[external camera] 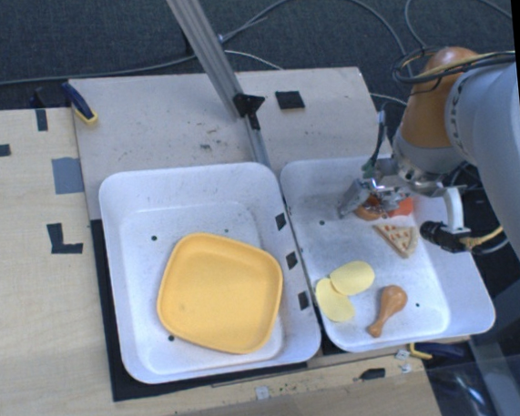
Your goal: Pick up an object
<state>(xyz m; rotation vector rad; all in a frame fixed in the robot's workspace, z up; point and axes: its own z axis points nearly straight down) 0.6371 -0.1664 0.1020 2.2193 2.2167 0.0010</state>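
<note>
The tool (pixel 375 199) sits low in the right bin (pixel 308 189), over an orange-red object (pixel 370 209) near its far edge; its state cannot be told.

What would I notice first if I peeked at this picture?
Probably the big yellow plate lying in the left bin. Next, the grey arm with its orange band, its gripper low in the right bin, right over something orange-red. Nearer the front of that bin lie a pizza slice, two yellow chips and a chicken drumstick.
</note>
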